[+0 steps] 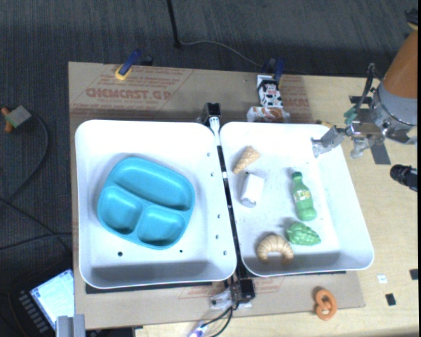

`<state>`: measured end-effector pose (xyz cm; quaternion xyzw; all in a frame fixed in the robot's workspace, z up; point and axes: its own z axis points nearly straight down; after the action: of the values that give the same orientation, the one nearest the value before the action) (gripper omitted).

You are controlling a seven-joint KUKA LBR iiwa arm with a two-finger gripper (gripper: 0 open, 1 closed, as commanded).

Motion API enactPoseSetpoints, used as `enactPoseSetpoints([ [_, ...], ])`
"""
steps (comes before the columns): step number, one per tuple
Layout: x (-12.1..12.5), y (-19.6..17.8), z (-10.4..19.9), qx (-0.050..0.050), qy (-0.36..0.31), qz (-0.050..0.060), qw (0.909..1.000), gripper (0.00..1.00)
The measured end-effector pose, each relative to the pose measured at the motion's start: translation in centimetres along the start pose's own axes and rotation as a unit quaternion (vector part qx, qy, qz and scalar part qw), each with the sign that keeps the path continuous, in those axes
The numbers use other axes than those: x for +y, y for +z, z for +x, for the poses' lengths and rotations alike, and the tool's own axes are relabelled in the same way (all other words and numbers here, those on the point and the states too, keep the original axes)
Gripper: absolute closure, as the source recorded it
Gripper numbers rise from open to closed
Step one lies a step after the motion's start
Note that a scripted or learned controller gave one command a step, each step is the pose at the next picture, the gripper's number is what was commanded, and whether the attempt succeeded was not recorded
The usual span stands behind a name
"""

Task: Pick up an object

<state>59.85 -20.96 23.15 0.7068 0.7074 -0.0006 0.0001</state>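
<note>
Camera view: arm [400, 83] is sitting at the right bin's [351, 258] far right corner, pre-grasp, nothing being lifted. Can't tell how the jaws are standing. Nearest candidate is the green bottle [303, 196], lying flat mid-bin, yellow label, between the white cylinder [251, 189] and right wall. Next move needs descending over it, aligned across its width.

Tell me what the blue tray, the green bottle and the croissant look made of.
Blue tray: probably molded plastic, with a smooth, evenly colored surface and rounded compartments.
Green bottle: likely toy plastic, with a glossy body and a yellow label.
Croissant: apparently play food, plastic or rubber, a uniform tan with molded ridges; which material is unclear.
</note>
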Motion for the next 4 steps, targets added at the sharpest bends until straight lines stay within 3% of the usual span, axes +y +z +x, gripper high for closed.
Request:
enactPoseSetpoints([
  [1,1.1,12.5,-0.6,0.006,-0.002,0.0,1.0,0.0],
  [2,-4.1,14.3,5.1,-0.001,0.0,-0.004,1.0,0.0],
  [3,-4.1,13.3,5.0,-0.003,0.001,-0.006,1.0,1.0],
  [4,-8.6,2.1,6.6,0.0,0.0,-0.001,1.0,1.0],
])
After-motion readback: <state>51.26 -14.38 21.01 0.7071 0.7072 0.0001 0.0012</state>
